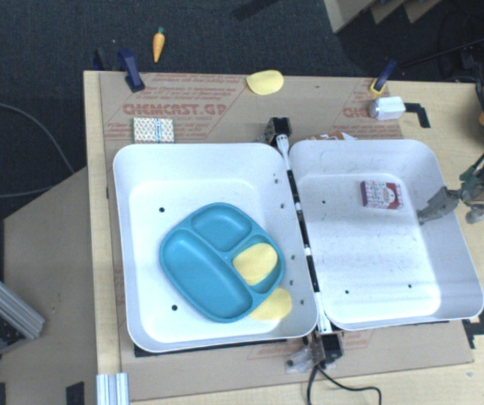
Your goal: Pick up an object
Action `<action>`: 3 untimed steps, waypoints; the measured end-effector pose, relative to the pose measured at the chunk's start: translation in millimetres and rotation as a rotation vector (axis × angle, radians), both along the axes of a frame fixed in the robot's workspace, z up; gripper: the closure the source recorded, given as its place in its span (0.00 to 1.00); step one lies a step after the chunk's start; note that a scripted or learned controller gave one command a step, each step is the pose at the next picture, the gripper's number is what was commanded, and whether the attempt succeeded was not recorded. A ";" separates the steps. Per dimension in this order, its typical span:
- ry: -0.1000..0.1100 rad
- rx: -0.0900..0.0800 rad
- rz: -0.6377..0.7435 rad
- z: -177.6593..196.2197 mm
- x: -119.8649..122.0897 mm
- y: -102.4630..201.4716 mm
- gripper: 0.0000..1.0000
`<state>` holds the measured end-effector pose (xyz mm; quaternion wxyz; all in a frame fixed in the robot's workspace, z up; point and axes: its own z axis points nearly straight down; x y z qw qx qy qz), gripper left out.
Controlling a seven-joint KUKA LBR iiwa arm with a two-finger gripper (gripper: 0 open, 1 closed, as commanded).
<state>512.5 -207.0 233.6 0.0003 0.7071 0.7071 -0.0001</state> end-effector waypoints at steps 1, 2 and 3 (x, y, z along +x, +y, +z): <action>-0.002 0.000 0.002 2.6 33.9 68.9 0.00; 0.000 0.000 0.000 -99.0 102.8 50.4 0.00; -0.001 -0.001 0.000 -148.7 131.7 19.0 0.00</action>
